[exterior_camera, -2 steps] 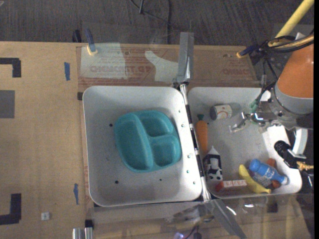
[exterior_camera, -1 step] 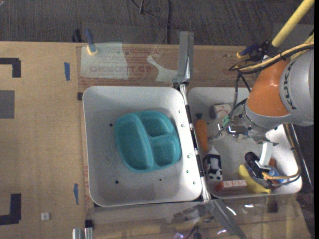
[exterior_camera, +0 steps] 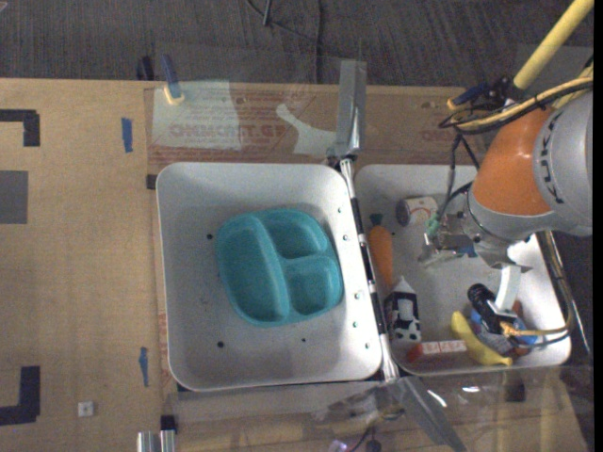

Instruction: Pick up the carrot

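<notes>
Orange with a green tuft, the carrot (exterior_camera: 381,254) lies flat in the right bin (exterior_camera: 439,298), lengthwise along the wall it shares with the left bin (exterior_camera: 188,215). You find the gripper (exterior_camera: 441,246) just beside it, over the bin's middle and apart from the carrot, with bare white floor between them. You cannot tell from this view whether the gripper is open or closed, and nothing is seen in its hold. Just beyond the gripper, toward the bin's far wall, sits a small white cup (exterior_camera: 417,210). On the near side stands a cow-patterned toy carton (exterior_camera: 403,313), close to the carrot's tip. Farther toward the near corner lies a banana (exterior_camera: 477,344). Well away from the gripper, past the carrot, a teal divided plate (exterior_camera: 280,265) rests in the left bin.
</notes>
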Motion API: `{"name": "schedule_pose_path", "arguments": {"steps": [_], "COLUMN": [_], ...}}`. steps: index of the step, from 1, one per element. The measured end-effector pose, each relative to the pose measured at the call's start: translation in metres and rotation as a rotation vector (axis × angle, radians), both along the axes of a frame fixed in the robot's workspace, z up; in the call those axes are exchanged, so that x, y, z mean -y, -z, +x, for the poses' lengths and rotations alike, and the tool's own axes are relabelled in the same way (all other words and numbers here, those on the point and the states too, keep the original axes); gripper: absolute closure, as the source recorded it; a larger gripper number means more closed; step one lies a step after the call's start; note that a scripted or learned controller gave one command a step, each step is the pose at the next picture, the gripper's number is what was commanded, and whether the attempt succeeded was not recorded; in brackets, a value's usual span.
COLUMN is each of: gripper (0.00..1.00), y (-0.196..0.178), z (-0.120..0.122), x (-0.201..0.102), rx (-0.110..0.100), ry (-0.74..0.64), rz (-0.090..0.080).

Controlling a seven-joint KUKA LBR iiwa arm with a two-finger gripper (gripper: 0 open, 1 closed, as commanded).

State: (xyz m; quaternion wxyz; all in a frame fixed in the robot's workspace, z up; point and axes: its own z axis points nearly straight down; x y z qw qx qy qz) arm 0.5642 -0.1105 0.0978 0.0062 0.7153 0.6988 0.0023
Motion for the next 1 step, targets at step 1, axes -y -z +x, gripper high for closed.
{"name": "schedule_pose_path", "arguments": {"steps": [1], "gripper": [1.0], "y": [-0.0861], "z": [-0.0274], "x": [-0.0558], "rx": [-0.01], "ry": [-0.678], "rz": [0.0]}}
